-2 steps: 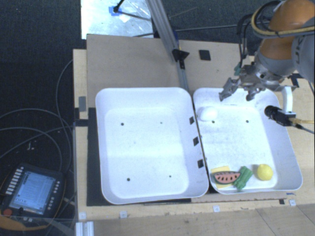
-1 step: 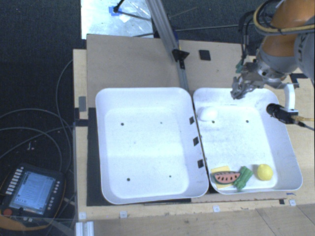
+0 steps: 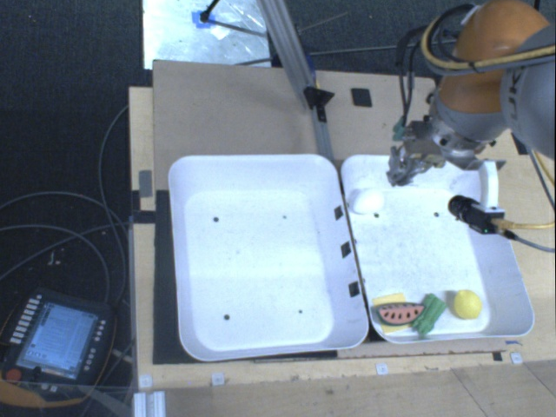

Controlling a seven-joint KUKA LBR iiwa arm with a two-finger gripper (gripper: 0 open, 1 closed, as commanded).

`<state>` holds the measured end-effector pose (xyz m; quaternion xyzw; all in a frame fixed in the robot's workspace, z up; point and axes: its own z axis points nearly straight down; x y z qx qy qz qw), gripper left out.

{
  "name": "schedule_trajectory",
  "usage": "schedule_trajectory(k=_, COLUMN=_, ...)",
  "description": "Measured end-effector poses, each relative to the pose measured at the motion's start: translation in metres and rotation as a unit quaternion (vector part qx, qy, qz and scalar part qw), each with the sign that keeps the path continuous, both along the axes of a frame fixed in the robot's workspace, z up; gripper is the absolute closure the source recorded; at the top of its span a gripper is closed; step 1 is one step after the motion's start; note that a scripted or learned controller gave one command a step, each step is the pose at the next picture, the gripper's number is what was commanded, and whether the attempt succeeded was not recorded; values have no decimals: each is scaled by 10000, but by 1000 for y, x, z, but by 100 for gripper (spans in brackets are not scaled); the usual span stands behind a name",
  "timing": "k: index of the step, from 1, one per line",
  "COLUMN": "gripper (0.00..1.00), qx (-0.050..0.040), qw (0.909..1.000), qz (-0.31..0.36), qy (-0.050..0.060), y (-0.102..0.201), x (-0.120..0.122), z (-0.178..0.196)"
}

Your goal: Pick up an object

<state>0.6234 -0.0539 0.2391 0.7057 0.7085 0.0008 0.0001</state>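
A white rounded object (image 3: 366,201) is located at the far left corner of the right bin (image 3: 499,272), close against the wall shared with the left bin (image 3: 187,233); no long axis can be made out. The gripper (image 3: 401,170) is positioned just right of and beyond it, nothing being seen held; whether the jaws are spread or pressed together cannot be told. A watermelon slice (image 3: 398,312), a green piece (image 3: 430,312) and a lemon (image 3: 467,303) are grouped at the near wall, well apart from the gripper.

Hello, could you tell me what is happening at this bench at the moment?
A grey and orange robot arm reaches in over the right bin, its pincer above the far end, near a white egg-shaped object by the left wall. At the near end lie a watermelon slice, a green piece and a lemon. The pincer holds nothing visible.
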Motion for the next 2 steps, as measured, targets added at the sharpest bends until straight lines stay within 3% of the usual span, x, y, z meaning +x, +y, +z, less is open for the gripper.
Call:
schedule_trajectory(k=1, gripper=100, qx=1, qw=10000, qz=1, qy=9, y=53, x=-9, z=-24)
schedule_trajectory(k=2, gripper=100, qx=6, qw=10000, qz=10, qy=-11, y=111, x=-62, z=8)
